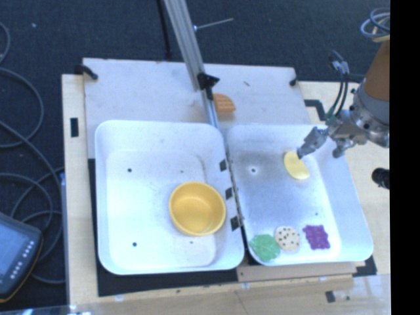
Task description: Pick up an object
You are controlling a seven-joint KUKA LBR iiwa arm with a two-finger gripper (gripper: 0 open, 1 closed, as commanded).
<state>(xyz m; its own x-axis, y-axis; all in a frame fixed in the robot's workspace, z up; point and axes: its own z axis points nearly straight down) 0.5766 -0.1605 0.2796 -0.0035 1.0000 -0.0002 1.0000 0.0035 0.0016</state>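
Note:
My gripper (323, 149) hangs over the upper right part of the right bin (262, 195), its two fingers spread apart and open with nothing between them. The left fingertip (306, 149) is just above a flat yellow piece (296, 166) lying in that bin; whether they touch is unclear. Along the right bin's front edge lie a green item (264, 247), a speckled cookie-like disc (287, 237) and a purple piece (317, 236). A yellow bowl (197, 207) stands upright in the left bin (131, 176).
An orange item (224, 105) lies on the bench behind the bins, beside a slanted metal rail (187, 38). A divider with black clips (230, 189) separates the bins. Cables and a tablet (16, 254) lie on the floor at left.

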